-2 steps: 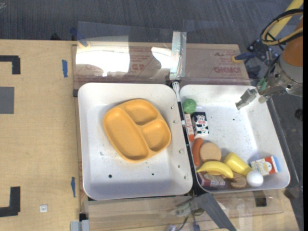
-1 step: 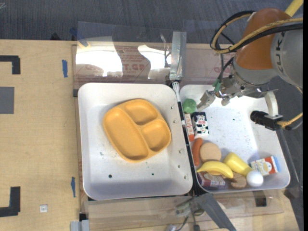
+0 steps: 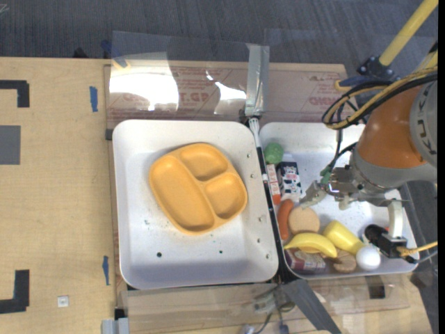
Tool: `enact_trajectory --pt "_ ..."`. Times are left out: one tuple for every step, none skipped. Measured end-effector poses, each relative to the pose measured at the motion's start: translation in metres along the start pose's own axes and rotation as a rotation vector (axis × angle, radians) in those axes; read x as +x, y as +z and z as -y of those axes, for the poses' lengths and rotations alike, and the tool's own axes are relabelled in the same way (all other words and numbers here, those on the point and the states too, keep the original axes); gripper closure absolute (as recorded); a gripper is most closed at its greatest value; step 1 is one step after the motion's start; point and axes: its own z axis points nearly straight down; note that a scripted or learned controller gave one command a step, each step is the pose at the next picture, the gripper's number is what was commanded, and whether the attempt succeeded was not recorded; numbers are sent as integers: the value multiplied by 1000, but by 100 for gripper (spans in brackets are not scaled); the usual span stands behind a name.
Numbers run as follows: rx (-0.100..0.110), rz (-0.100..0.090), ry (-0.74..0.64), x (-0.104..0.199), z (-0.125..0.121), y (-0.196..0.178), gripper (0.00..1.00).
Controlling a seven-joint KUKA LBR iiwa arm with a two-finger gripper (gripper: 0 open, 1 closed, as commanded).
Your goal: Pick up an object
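- Grey two-finger gripper (image 3: 327, 188) hangs over the right shallow white bin (image 3: 311, 136); finger state: cannot tell.
- Curved yellow banana (image 3: 311, 243) lies at its six o'clock.
- Orange sectioned plate (image 3: 198, 186) fills the left bin (image 3: 132, 207).

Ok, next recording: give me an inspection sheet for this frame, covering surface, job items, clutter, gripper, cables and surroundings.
Surface: two white bins side by side on a wooden bench; left bin, right bin.
Job's things: the right bin holds a banana, yellow pepper, white egg, round bun, green ball, carrot and small carton, crowded toward its near-left corner.
Clutter: a yellow divided plate lies in the left bin; specks of dirt around it.
Gripper: gripper hangs over the right bin above the bun; finger state unreadable.
Cables: yellow and black cables loop above the arm.
Surroundings: clear taped sheet behind the bins, grey carpet.
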Motion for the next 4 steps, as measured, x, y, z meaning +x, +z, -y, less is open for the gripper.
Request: enact_trajectory --pt "-26 1 -45 -7 38 45 0" --pt "-32 2 -44 -7 36 34 100" --pt "-14 6 -329 -57 21 -205 100" --pt "-1 1 -473 -15 3 -108 100"
